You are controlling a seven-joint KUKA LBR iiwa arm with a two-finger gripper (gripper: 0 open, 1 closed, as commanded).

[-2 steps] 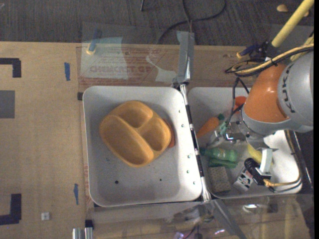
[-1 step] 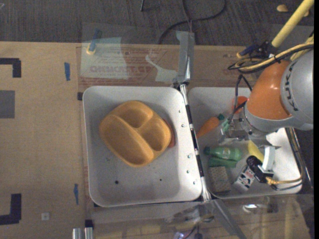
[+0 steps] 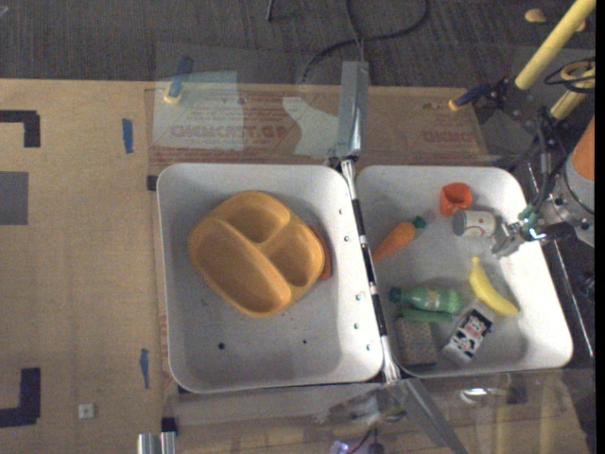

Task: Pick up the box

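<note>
- Camera view: two white bins side by side on the bench; left bin [image 3: 189, 348], right bin [image 3: 548, 343].
- Left bin holds an orange divided tray [image 3: 255, 252], lying flat, roughly centre, slightly toward the far left.
- Right bin: box [image 3: 469, 336], small black-and-white carton, lies flat and tilted near the front edge, right of centre.
- Banana [image 3: 492, 288] just behind the box, close to it, maybe touching at one end.
- Green bottle [image 3: 428, 299] on its side, left of the banana.
- Grey-green sponge [image 3: 416, 339] in front of the bottle, just left of the box.
- Carrot [image 3: 397, 239] lies at a slant near the bin's left wall.
- Orange cup [image 3: 456, 197] toward the far side; white mug [image 3: 473, 223] just in front of it.
- Gripper [image 3: 508, 240] reaches in over the right wall, near the mug, well apart from the box.
- Fingers: too small and blurred, cannot tell apart or together; nothing seen between them.
</note>
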